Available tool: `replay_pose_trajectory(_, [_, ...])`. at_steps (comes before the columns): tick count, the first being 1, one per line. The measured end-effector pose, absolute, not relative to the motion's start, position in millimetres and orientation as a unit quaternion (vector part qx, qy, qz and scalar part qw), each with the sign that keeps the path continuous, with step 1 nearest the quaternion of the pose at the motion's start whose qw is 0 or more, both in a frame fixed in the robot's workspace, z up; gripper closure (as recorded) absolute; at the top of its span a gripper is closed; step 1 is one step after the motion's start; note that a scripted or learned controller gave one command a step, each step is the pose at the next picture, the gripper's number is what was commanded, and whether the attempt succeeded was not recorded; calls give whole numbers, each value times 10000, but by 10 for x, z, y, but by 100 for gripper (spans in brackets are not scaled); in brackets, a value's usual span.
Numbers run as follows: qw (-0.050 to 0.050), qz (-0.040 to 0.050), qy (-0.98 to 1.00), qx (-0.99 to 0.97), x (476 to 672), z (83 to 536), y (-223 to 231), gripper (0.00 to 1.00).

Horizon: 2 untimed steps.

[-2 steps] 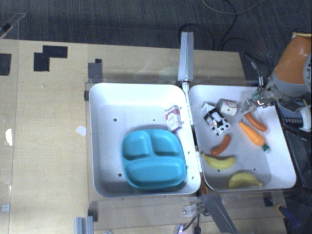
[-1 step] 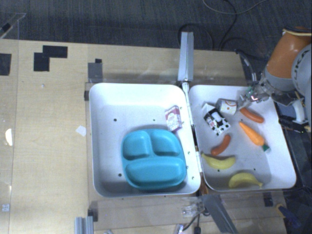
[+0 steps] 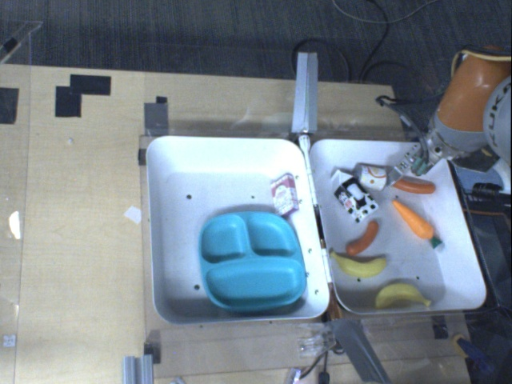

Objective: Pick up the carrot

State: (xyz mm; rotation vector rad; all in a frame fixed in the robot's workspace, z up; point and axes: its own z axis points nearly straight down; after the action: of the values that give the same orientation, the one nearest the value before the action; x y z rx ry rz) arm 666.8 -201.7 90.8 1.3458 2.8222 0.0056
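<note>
We see a pale wood bench (image 3: 80,214) on dark carpet (image 3: 160,14); the carrot (image 3: 414,220) lies in the right bin (image 3: 472,282); whether the gripper (image 3: 410,165) is open, we cannot tell

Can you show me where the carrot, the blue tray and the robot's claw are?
Orange tapered carrot (image 3: 413,219), camera view, middle of its body.
Blue plastic divided tray (image 3: 253,260), camera view, ridge between compartments.
Claw (image 3: 413,163), camera view, between its fingertips.
</note>
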Motion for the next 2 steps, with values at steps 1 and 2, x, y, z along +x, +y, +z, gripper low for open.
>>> replay_pose_trajectory(1, [59,18,9034,4287,6305,2014,-1692,100])
replay_pose_trajectory(2, [40,7,9259,3778,5892,1621,-2057,100])
